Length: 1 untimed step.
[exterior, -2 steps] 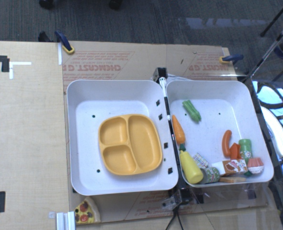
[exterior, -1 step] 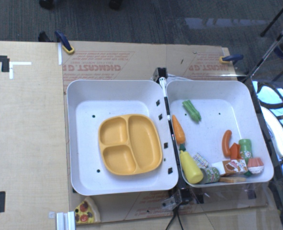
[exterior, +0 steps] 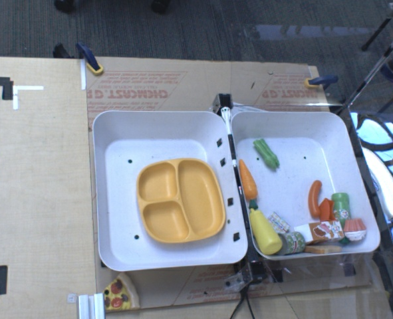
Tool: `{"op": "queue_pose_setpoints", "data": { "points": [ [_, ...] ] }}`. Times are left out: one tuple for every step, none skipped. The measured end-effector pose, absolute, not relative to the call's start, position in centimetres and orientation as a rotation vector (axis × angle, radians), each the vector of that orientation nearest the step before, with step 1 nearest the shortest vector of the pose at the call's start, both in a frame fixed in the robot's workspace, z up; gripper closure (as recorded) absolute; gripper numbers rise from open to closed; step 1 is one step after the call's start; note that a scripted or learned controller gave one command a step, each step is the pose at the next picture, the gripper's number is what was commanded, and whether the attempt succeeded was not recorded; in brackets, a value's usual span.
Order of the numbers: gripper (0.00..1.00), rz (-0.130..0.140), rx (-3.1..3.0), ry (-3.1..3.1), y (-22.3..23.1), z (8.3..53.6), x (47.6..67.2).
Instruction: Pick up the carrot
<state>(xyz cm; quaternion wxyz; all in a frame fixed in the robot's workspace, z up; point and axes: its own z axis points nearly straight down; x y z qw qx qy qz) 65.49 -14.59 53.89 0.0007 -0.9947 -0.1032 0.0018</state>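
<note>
Task not started: carrot [exterior: 248, 181] lies untouched in right bin [exterior: 336, 128], against its left wall, just above the yellow bottle [exterior: 264, 233]. Claw state and position: cannot tell, so no claw-relative placing. Whole pick remains.

In the right bin [exterior: 336, 128], the small packets [exterior: 328, 231] crowded in the near corner overlap one another, and their printing is too small to read. The slice of toy pizza [exterior: 118, 294] lying on the worktop [exterior: 30, 198] is partly tucked under the near rim of the left bin [exterior: 106, 151]. A blurred pale shape [exterior: 382, 171] at the right side is too unclear to name.
</note>
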Motion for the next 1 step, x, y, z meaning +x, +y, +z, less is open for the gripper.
{"op": "queue_pose_setpoints", "data": {
  "points": [
    [1.0,0.008,-3.123,-0.322,-14.57,54.68,65.6]
  ]
}}
